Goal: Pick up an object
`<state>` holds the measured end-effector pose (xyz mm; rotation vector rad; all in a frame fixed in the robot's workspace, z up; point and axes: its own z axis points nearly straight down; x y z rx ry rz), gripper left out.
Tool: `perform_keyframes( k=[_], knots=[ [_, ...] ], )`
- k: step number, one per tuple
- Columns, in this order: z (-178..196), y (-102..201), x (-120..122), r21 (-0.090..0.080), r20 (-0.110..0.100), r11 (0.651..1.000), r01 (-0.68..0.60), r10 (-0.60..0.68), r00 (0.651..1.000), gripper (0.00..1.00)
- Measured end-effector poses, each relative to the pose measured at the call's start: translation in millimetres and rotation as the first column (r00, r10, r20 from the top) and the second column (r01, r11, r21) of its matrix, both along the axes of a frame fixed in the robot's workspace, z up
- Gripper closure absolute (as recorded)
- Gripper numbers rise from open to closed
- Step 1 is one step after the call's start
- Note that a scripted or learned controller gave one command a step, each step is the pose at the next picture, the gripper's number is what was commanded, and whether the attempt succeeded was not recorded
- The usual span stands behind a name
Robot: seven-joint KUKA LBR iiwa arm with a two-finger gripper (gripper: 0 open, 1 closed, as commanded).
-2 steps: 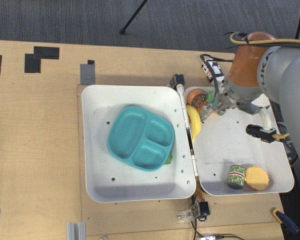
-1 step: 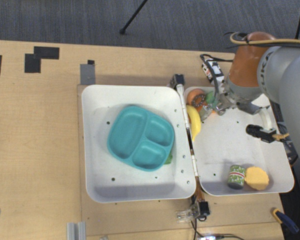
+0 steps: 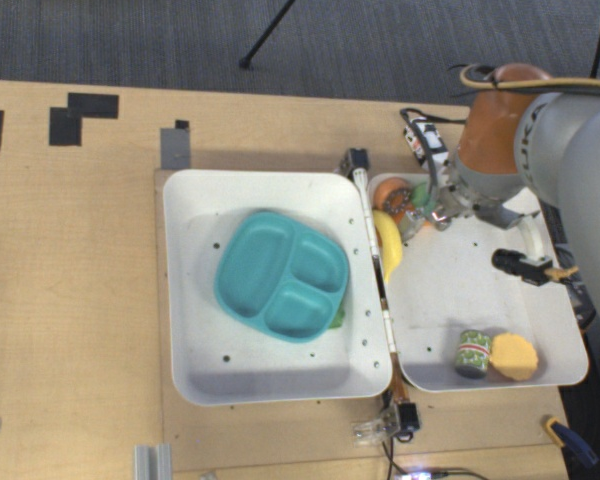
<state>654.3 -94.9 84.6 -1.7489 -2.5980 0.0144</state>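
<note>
Hand point(image 3: 427, 206): set low over the far left corner of the right bin point(image 3: 450, 298), just beside an orange ball point(image 3: 388, 194) and a banana point(image 3: 387, 250). Whether it is open or closed cannot be told. Nothing is seen lifted, so the pick is judged not yet made.

Right bin, near edge: small can point(image 3: 472, 353) touching a yellow lump point(image 3: 514, 357).

Left bin point(image 3: 200, 358): teal divided plate point(image 3: 282, 274).

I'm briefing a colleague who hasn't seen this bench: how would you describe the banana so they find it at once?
Take the right bin of the two white ones. Along the wall beside the other bin, toward the far end, lies the banana. It is long, curved and plain yellow, unlike the round orange thing just beyond it and the squat yellow lump at the near edge.
</note>
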Motion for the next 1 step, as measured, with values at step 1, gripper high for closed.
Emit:
perform_keyframes(
  k=[1],
  knots=[
    [0.0, 0.0, 0.0, 0.0, 0.0, 1.0, 0.0, 0.0, 1.0, 0.0]
  ],
)
